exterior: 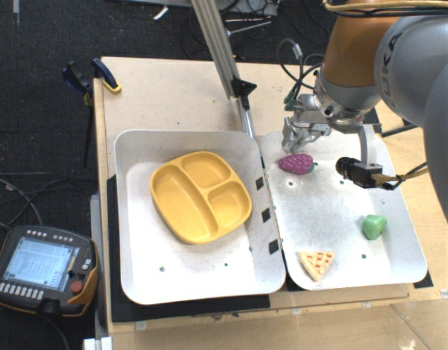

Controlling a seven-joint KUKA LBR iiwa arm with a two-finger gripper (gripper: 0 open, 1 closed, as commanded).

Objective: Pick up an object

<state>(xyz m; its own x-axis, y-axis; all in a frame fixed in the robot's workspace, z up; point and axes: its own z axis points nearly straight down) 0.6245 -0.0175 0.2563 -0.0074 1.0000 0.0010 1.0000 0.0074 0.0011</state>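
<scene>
We see the pincer (296, 141) at the far left corner of the right bin (399, 265), hanging from the grey arm (417, 46) with its orange band. Its metal fingers point down, and from this angle we cannot tell how far apart they stand. Nothing shows between them. Their tips sit just above and a little to the far side of a purple bunch of grapes (296, 164), very close to it, though we cannot tell whether they touch it.

The grapes are a small, knobbly oval with a matte, plastic look, lying on the speckled white floor of the right bin near its left wall. To the right of them, a black fitting (357, 172) with cables hangs off the arm over the same bin. Further toward us and to the right lies a small green rounded piece (373, 227), smooth and glossy. Near the bin's front edge lies a flat wedge shaped like a pizza slice (316, 262), pale orange with red spots.

The left bin (133, 268) holds a yellow divided plate (201, 195), smooth plastic with three compartments and rounded corners, set at a slant. Both bins are shallow, white and scuffed, resting on the pale wooden desk (165, 93).
</scene>
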